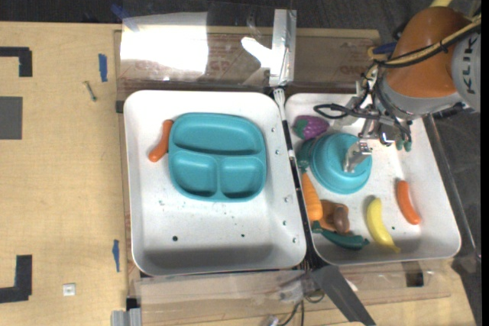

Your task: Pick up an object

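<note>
Claw (356, 159) of mine hangs over the teal bowl (338, 164) in the right bin (435, 237), tips at its rim; spread or pinched, I cannot tell. Behind the bowl lies a purple toy (312, 126). In front of the bowl sit a carrot (312, 198), a brown piece (336, 216), a banana (377, 222) and a sausage (407, 201). Left of the bowl, in the other bin (153, 240), rests a teal tray (217, 155).
</note>
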